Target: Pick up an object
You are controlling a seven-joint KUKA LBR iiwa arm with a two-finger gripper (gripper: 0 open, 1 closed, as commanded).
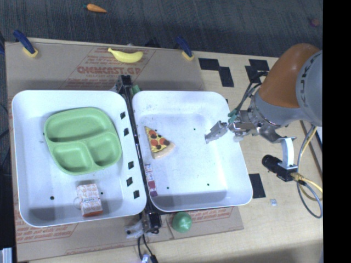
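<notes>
Jaws (215, 132) blurred over right bin (236, 163)

pizza slice (158, 142) flat in right bin (219, 193)

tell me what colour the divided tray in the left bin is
Light green. The divided tray shows plainly in the camera view, lying in the left bin.

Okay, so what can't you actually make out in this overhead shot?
- Claw, camera view: too small and blurred to tell open from shut.
- Small carton in the left bin: print too small to read.
- Arm: cut off by the right edge.
</notes>
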